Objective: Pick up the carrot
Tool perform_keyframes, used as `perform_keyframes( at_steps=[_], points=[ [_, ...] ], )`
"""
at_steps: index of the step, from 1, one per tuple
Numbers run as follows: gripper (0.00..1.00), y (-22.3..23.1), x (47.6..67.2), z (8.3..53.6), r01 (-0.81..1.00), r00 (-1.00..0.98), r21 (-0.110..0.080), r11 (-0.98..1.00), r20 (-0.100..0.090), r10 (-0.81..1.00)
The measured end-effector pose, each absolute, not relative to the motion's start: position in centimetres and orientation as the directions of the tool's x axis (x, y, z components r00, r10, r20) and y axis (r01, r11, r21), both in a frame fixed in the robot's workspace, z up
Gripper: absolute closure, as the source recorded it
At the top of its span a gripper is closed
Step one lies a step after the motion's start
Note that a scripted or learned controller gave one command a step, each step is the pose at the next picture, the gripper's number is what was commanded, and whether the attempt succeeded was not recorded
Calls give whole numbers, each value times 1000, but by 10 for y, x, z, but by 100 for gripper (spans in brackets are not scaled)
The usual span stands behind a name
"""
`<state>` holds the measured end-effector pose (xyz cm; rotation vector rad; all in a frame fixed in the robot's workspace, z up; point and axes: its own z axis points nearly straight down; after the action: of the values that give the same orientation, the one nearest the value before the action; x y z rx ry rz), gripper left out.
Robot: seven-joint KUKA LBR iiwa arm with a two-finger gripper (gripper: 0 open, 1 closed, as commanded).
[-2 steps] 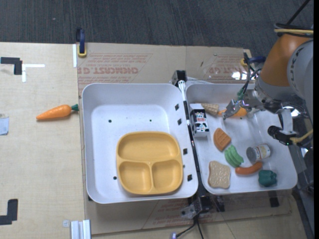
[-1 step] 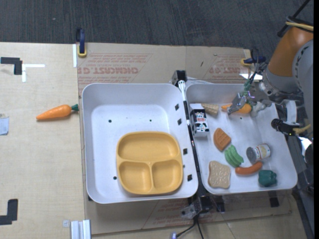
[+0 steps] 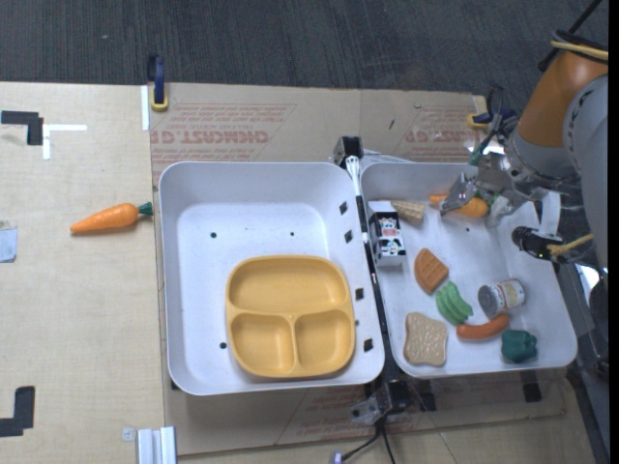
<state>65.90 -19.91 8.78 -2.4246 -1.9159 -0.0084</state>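
a carrot (image 3: 106,218) is seen lying on the tabletop (image 3: 77,336), left of the left bin (image 3: 184,288) and apart from it. a yellow tray (image 3: 290,315) is held in that bin. in the right bin (image 3: 551,303) a milk carton (image 3: 388,238), a cookie (image 3: 431,270), bread (image 3: 426,339), a green vegetable (image 3: 453,304), a sausage (image 3: 482,330) and a can (image 3: 501,296) are found. at its far right corner the end effector (image 3: 476,199) is lowered beside an orange item (image 3: 466,206); whether it is apart or together cannot be told.

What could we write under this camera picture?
Gripper over the right bin, an orange carrot at its fingers.
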Motion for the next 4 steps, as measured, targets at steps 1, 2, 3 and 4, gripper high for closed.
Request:
perform_keyframes(
  at_steps=[1,2,3,4],
  points=[
    [100,-203,658,97,975,220,-38,-219,19,975],
    [0,-204,657,96,975,220,-40,-219,16,975],
    [100,-204,657,106,976,216,-42,-216,15,976],
    [0,-205,655,105,975,215,-52,-214,13,977]
  ],
)
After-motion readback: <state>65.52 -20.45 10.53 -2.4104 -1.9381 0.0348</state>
